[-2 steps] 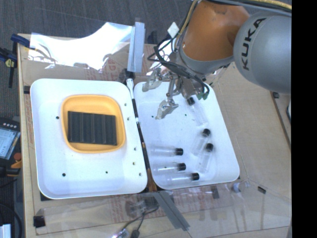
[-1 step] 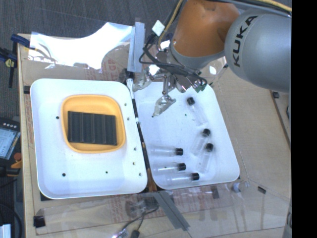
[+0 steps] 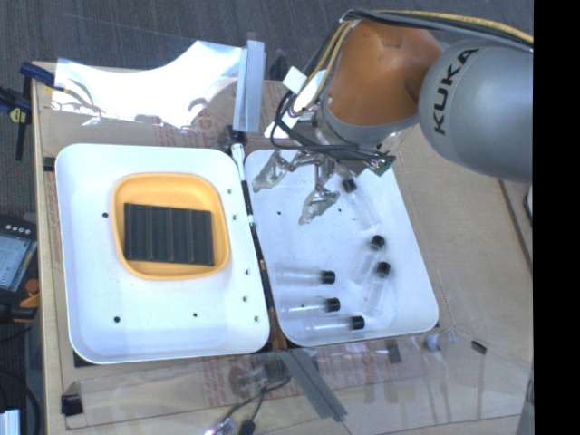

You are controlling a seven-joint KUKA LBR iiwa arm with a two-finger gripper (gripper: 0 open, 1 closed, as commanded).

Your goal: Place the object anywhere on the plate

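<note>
hovering over the right bin (image 3: 412, 270), fingers (image 3: 288, 187) spread, gripping nothing (clear vials (image 3: 308, 278) faint)

you have two white bins (image 3: 82, 333) side by side, one yellow plate (image 3: 168, 193) in the left bin, and at least five clear black-capped vials (image 3: 308, 279) in the right bin; exact count unclear.

**Lettering in view**

The word "KUKA" stands in dark capitals on the grey rounded metal arm housing (image 3: 471, 98), running up its curved side just beside the orange band. The small screen device at the left edge shows marks too blurred to read.
</note>
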